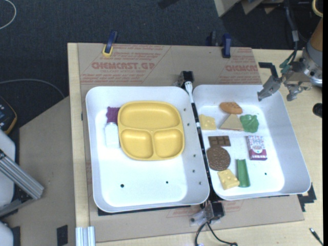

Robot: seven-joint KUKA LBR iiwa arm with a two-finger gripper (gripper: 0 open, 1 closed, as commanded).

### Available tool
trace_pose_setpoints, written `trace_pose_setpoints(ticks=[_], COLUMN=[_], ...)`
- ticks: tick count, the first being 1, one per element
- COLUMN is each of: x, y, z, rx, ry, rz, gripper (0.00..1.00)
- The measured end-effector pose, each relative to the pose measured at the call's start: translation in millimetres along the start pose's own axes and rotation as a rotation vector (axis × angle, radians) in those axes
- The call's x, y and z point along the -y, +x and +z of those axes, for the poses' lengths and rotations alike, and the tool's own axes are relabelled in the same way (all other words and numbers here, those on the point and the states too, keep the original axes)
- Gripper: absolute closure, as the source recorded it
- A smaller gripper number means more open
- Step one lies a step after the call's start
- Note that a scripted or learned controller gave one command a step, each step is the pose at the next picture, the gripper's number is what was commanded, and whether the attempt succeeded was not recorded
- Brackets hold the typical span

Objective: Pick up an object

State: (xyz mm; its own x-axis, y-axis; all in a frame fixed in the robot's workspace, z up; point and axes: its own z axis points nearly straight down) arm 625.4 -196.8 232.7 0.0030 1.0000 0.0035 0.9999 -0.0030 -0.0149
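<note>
The right bin holds several small food items: an orange-brown bun, a tan wedge, a green lump, a pale yellow square, a chocolate bar, a round brown cookie, a purple packet, a green stick and a yellow cheese block. My gripper hangs over the bin's far right corner, above and to the right of the bun. Its fingers are spread open with nothing between them.
The left bin holds a yellow divided plate, with a purple item and a white bottle along the plate's left side. A raised divider separates the bins. Two clamps grip the board's far edge.
</note>
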Motion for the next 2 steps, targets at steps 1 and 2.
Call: trace_pose_setpoints(ticks=[1,2], x=[-2.6,-1.1], y=[0.4,0.2], z=[-8.8,54.9], rx=[0.003,0.002], ry=[-0.014,-0.008], rz=[-0.003,-0.003], gripper=[0.00,0.00])
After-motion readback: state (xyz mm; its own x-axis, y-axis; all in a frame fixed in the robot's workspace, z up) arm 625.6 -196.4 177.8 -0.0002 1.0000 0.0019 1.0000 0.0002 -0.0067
